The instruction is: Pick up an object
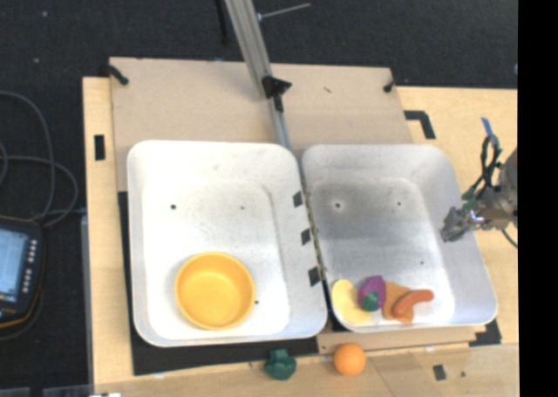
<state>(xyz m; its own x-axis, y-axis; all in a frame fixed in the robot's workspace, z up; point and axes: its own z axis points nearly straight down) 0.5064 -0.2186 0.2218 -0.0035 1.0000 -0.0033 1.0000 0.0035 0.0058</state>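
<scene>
In the near corner of the right bin (384, 168) lies a small cluster of toys: a pale yellow piece (343, 295), a purple eggplant with a green cap (372, 290) and an orange-red carrot-like piece (408, 301). They touch one another. A yellow bowl (214, 290) sits upright in the near part of the left bin (209, 177). My gripper (459, 222) hangs over the right rim of the right bin, well apart from the toys, with nothing visibly in it. It is small and partly cut off at the edge.
A green toy (280, 364) and an orange ball (349, 359) lie on the bench in front of the bins. A metal pole (248, 33) slants up from the back between the bins. A tablet (16, 269) with cables lies at the far left.
</scene>
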